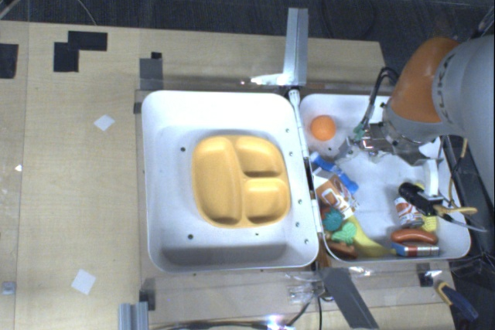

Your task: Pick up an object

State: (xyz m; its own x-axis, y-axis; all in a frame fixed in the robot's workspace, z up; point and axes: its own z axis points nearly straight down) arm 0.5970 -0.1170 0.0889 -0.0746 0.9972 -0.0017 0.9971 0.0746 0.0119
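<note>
Gripper point(371, 141) over right bin point(384, 106); finger state cannot tell.
Orange ball point(322, 127) at its 9 o'clock; risk: round ball rolls aside toward the bin wall.

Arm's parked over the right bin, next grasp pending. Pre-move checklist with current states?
1. Gripper inside the right bin, at its back: ok.
2. Fingers open or shut: cannot tell.
3. Object held: cannot tell, nothing visible between fingers.
4. Nearest target, orange ball, lying apart from the other objects: ok.
5. Front clutter, green toy and banana packed together: not ok for a clean grasp.
6. Yellow tray in the left bin, apart from the arm: ok.
</note>
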